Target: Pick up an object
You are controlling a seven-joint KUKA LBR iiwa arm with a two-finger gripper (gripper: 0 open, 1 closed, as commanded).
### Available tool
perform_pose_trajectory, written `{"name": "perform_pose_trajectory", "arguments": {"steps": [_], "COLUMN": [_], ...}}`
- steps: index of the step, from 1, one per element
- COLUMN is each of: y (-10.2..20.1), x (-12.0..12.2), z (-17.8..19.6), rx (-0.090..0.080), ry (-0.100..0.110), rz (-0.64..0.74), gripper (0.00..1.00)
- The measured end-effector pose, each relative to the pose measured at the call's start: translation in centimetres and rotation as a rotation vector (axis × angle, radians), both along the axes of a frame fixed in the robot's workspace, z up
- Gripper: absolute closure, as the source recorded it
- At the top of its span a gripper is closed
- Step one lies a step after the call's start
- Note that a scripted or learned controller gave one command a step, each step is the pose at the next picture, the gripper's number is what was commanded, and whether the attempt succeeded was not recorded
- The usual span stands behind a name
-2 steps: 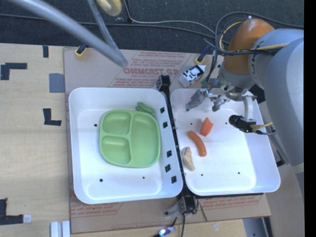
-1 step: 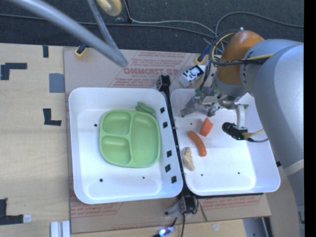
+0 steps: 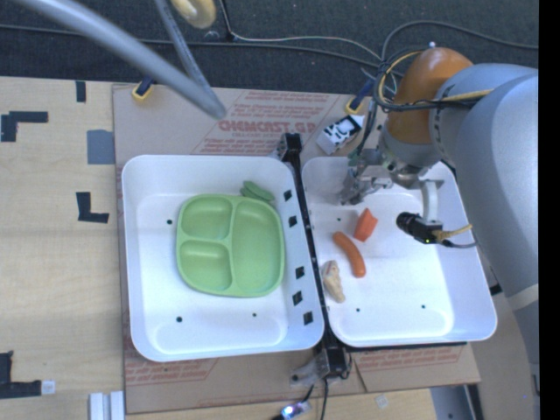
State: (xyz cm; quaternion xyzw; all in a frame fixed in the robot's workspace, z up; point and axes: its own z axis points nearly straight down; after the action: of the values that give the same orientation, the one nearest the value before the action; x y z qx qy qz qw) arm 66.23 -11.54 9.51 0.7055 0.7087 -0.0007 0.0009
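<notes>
Candidate objects: three small food pieces lie in the right bin: an orange carrot chunk nearest the bin's far edge, a red-orange sausage just beside it toward the middle, and a pale dumpling-like piece close to the bin's left wall.
Closest target: the carrot chunk, judged the likeliest pick since it sits just below the tool.
Gripper: hovers over the far-left corner of the right bin, near the carrot chunk but apart from it; nothing shows between its tips, and whether it is spread or closed cannot be made out.
Arm: reaches in across the bin's right and far edges.
Doing the step well: centre over one piece alone, keep off the bin's left wall, and line the closing direction across the chunk's narrow side so the sausage beside it is not nudged.
Left bin: carries one green divided plate near its middle, with one small green scrap touching the plate's far rim.
Count: two bins, three food pieces, one plate, one scrap.
</notes>
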Motion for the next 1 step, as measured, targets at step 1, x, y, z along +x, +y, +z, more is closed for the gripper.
{"name": "perform_pose_trajectory", "arguments": {"steps": [1], "y": [-0.02], "x": [-0.87], "z": [5.03], "rx": [0.002], "ry": [-0.003], "rz": [-0.004], "gripper": [1.00]}}
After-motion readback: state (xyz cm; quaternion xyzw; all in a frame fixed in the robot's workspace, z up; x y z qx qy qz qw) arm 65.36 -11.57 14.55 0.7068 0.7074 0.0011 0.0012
